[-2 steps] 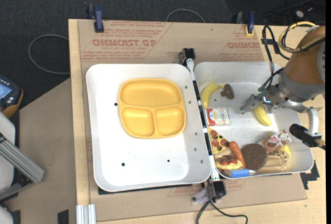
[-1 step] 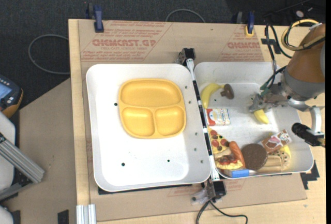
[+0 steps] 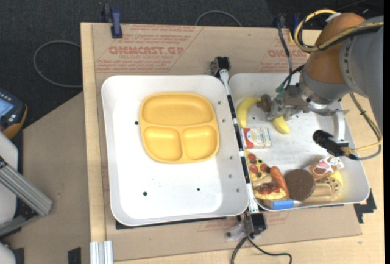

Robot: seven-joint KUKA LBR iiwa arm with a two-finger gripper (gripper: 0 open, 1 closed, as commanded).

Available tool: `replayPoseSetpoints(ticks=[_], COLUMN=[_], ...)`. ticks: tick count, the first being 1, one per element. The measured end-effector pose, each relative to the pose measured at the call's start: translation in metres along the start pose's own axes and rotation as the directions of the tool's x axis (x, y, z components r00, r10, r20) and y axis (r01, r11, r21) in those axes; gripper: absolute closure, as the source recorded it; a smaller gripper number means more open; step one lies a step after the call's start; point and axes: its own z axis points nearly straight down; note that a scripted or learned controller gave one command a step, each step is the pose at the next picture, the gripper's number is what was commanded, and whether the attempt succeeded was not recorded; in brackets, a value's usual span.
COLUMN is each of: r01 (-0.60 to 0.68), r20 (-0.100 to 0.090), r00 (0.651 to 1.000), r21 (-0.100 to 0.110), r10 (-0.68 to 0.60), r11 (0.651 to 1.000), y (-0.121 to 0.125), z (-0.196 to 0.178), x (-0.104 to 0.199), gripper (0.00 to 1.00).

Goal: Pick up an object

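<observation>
The right bin (image 3: 304,135) holds several toy foods. A yellow banana (image 3: 244,113) lies at its upper left, with a small brown piece (image 3: 265,103) beside it. My gripper (image 3: 282,110) hangs low over the bin's upper middle, right of the brown piece. A yellow end (image 3: 281,126) pokes out just beneath it; whether this belongs to the banana I cannot tell. A red-and-white packet (image 3: 258,136) lies below the banana.
The left bin (image 3: 122,153) carries a yellow divided tray (image 3: 179,125). Along the right bin's front lie a pizza slice (image 3: 258,169), an orange sausage (image 3: 278,178), a round brown cookie (image 3: 299,183), a pink-and-white item (image 3: 323,167) and a blue piece (image 3: 280,203).
</observation>
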Motion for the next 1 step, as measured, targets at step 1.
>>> replayPoseSetpoints(ticks=[1], r01=[0.004], r20=[-0.002], r00=[1.0], r21=[-0.013], r10=[-0.004], r11=[1.0], y=[0.0555], z=[-0.1088], x=[0.0779], gripper=[1.0])
